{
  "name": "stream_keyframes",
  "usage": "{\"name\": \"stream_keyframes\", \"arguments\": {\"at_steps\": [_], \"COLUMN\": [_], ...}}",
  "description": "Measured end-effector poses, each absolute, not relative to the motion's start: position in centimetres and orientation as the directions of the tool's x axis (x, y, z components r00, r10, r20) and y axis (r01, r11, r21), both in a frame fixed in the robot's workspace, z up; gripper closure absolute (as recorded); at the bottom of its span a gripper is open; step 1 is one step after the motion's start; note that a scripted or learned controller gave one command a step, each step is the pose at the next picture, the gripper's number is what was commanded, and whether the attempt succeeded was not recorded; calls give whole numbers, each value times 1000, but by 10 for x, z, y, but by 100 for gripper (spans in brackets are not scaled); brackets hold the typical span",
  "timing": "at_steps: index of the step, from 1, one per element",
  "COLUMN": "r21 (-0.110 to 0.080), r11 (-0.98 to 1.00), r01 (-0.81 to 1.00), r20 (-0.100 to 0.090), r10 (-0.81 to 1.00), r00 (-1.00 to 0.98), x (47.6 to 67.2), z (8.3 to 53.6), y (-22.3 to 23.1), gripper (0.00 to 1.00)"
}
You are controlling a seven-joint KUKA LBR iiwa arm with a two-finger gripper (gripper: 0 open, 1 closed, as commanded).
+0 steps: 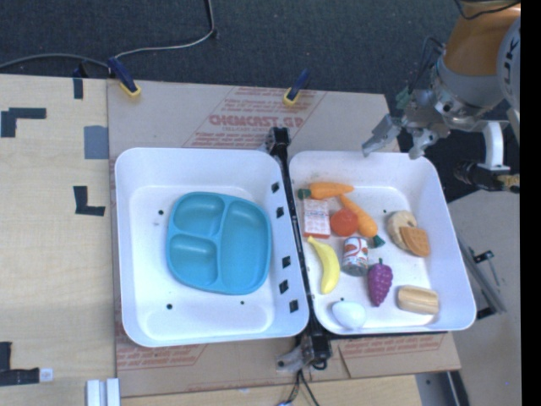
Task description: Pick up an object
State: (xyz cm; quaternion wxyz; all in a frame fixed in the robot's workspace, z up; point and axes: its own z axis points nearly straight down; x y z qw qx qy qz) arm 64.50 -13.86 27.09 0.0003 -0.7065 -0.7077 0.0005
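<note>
The bench (51,227) carries a sheet of cardboard (245,117) with 2 white bins on it, set side by side and touching along their inner rims. The left bin (135,311) holds a blue plate (218,242) with 3 compartments, lying flat near its middle. The right bin (452,260) holds a cluster of toy foods. A carrot (328,190) lies along the far side, with a red and white packet (316,220) just below it and a tomato (343,222) beside a second orange piece (362,218). A banana (325,265) lies near the left wall, a small can (356,255) next to it, and a bunch of purple grapes (379,282) just right of the can. A bagel (407,233) sits toward the right wall, a bread roll (418,299) near the front right corner, and a white egg (347,315) at the front rim.

The arm (478,45) comes in at the upper right. Its gripper (396,139) hangs above the far right rim of the right bin, fingers spread apart with nothing between them, well apart from the foods.
</note>
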Motion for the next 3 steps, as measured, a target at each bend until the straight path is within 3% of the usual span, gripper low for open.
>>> {"name": "stream_keyframes", "arguments": {"at_steps": [1, 2, 3], "r21": [12, 19, 18], "r11": [3, -1, -1], "r01": [1000, 1000, 1000], "r20": [1, -2, -4], "r10": [1000, 1000, 1000], "r00": [-3, 1, 2], "x": [606, 580, 580], "z": [109, 91, 102], "y": [-102, -97, -99], "gripper": [0, 0, 100]}}
